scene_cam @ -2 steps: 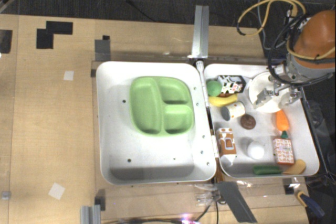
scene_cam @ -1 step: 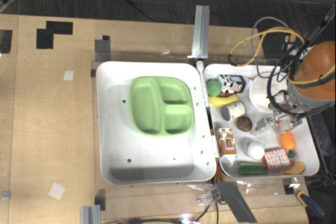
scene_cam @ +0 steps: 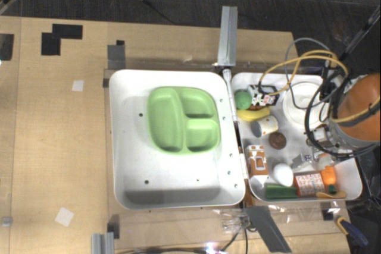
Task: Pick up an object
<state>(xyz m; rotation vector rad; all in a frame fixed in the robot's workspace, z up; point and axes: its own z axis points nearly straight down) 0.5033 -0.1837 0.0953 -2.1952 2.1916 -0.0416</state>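
Observation:
The right bin (scene_cam: 357, 187) holds several small objects. A green ball (scene_cam: 242, 99) and a yellow banana (scene_cam: 255, 114) lie at its far left, with a white cup (scene_cam: 268, 125) and a brown ball (scene_cam: 277, 140) beside them. Nearer the front are an orange-and-white carton (scene_cam: 256, 159), a white egg (scene_cam: 282, 174), a dark green marker (scene_cam: 280, 191) and an orange-capped bottle (scene_cam: 314, 181). My gripper (scene_cam: 305, 158) hangs low over the bin's right half, just above the bottle and to the right of the brown ball. The arm's orange band (scene_cam: 362, 105) is above it.
The left bin (scene_cam: 128, 187) holds a light green divided plate (scene_cam: 182, 119). A white round dish (scene_cam: 302, 99) sits at the back of the right bin under looping black and yellow cables (scene_cam: 297, 62). A metal post (scene_cam: 228, 35) stands between the bins at the back.

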